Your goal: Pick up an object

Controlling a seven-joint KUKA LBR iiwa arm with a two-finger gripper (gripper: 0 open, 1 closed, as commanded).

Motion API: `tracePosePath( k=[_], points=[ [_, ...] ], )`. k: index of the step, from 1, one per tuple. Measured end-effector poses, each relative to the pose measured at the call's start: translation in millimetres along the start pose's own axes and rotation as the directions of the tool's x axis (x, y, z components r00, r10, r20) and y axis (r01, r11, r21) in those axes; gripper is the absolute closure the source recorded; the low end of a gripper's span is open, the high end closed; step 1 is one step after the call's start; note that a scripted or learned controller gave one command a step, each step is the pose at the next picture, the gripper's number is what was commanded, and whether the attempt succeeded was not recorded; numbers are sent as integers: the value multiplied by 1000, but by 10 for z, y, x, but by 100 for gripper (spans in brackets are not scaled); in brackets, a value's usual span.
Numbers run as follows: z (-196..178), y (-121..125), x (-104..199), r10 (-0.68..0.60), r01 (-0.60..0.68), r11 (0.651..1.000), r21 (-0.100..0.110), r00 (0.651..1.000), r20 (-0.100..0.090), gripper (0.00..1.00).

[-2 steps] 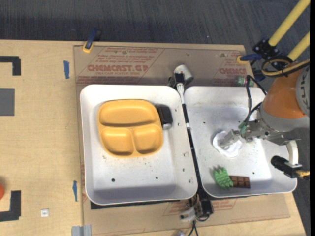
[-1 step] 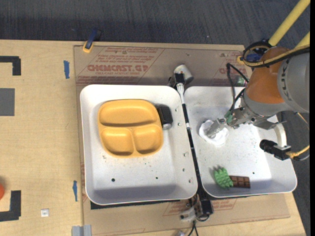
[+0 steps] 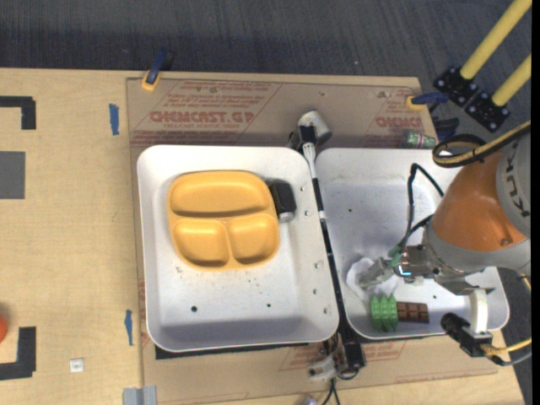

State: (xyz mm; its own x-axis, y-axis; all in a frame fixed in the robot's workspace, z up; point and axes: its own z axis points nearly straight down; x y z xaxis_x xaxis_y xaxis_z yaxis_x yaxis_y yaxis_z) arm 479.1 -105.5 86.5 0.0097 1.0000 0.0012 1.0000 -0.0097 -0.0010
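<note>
Nearest the lens, along the bottom edge of the right bin (image 3: 354,184), a green studded block (image 3: 384,312) lies touching a brown block (image 3: 413,314); just above them sits a clear crumpled piece (image 3: 364,273). Largest on the cardboard-covered counter (image 3: 67,226) are the two white bins side by side; the left bin (image 3: 169,310) holds a yellow three-compartment tray (image 3: 224,218) with a small dark object (image 3: 283,199) against its right edge; the grey-and-orange arm (image 3: 477,218) reaches low over the right bin. Its hand (image 3: 403,264) sits just above the blocks and beside the clear piece; whether it is apart or together cannot be told.
</note>
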Motion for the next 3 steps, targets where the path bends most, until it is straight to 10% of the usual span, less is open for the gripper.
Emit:
tracePosePath(
  k=[1, 3],
  points=[
    [14, 97, 71, 191, -191, 982, -2, 982, 1, 0],
    [9, 995, 60, 153, -153, 988, -4, 988, 1, 0]
  ],
)
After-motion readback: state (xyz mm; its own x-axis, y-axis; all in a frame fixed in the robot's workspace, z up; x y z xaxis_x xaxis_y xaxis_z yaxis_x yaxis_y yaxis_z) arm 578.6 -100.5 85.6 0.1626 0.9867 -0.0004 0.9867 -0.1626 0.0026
